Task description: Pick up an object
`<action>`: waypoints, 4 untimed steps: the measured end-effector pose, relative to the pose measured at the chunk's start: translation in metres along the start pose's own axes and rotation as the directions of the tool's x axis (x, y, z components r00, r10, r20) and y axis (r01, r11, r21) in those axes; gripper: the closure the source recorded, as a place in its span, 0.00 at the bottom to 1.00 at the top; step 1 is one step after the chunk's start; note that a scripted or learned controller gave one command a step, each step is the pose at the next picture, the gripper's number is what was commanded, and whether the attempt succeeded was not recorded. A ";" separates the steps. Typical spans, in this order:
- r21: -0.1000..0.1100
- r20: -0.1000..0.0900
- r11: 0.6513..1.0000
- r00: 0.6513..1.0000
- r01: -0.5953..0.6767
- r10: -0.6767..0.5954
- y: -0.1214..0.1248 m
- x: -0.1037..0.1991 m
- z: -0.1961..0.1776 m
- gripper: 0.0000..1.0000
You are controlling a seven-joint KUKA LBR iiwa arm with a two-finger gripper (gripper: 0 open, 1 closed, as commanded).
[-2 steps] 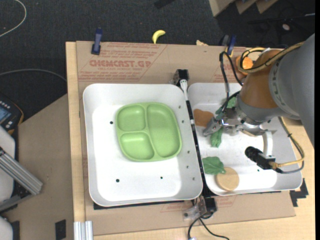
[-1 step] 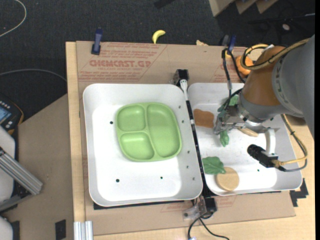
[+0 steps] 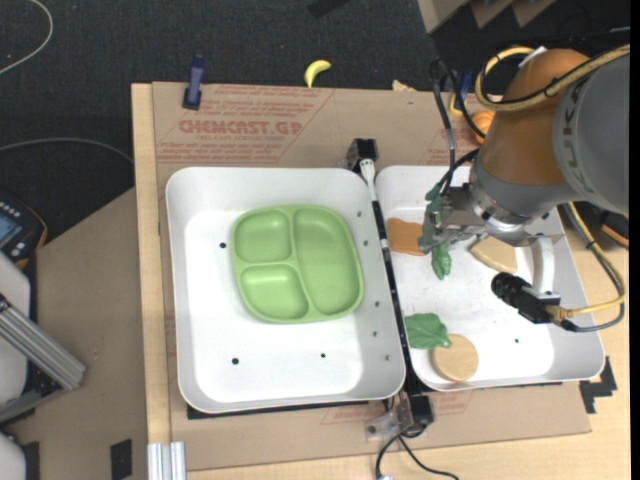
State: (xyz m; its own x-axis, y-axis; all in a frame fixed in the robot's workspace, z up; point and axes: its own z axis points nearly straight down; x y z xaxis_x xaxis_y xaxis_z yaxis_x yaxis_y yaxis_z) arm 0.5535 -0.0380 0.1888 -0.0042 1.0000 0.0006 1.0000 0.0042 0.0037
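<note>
Gripper (image 3: 440, 240) low in the right bin (image 3: 492, 333), a green strip (image 3: 441, 262) at its tip; grasp unconfirmed.

Whether the gripper is open or closed cannot be told from this slanted view, as the wrist hides its tip. The strip hangs directly under it, touching or nearly so, towards the bin's left wall. It may be pinched, or it may merely lie beneath. The main risk is that a thin, limp piece slips out on the lift, or was never caught at all. A brown patch (image 3: 403, 236) lies just beside the gripper on the left and could be nudged or dragged along. A tan wedge (image 3: 496, 256) is near on the right. Further off, towards the front, are a green leaf (image 3: 428, 329) and a tan disc (image 3: 458, 359), touching each other. A green plate (image 3: 297, 263) sits well apart in the left bin (image 3: 200, 308).
</note>
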 end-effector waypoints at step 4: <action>0.000 0.001 1.000 1.000 -0.002 0.002 -0.072 0.089 -0.199 1.00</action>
